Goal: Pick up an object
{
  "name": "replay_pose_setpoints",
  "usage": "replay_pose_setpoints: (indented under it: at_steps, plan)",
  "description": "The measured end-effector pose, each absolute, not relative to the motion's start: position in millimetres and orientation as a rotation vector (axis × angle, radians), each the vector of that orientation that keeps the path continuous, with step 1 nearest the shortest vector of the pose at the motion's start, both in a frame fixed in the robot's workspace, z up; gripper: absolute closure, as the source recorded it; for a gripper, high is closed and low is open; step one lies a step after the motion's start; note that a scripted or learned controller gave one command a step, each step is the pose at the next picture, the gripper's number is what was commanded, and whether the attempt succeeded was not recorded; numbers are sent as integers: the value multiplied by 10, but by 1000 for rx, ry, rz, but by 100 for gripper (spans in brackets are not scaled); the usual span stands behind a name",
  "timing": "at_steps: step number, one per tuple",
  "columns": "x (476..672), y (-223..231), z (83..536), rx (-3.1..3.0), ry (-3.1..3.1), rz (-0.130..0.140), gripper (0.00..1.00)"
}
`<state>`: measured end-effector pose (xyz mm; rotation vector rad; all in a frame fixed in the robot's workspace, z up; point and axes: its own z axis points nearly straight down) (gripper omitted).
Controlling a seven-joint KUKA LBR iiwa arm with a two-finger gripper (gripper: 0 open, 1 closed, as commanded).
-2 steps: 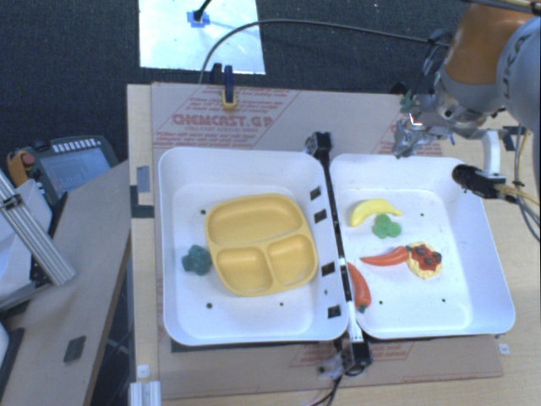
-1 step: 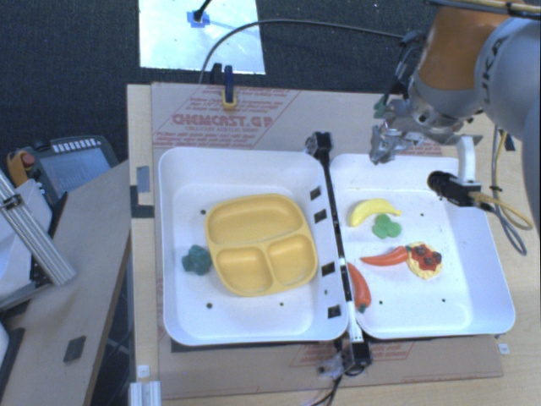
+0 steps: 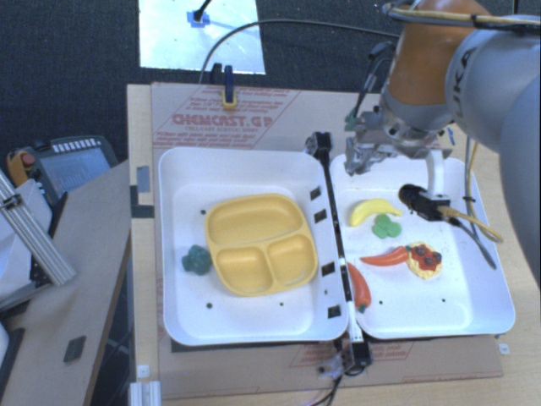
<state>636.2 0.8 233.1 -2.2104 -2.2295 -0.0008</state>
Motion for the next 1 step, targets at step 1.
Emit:
replay_pose_setpoints:
  at_steps: [1]
  plan:
    - [6241, 575, 2408, -2209, -2232, -5, 100]
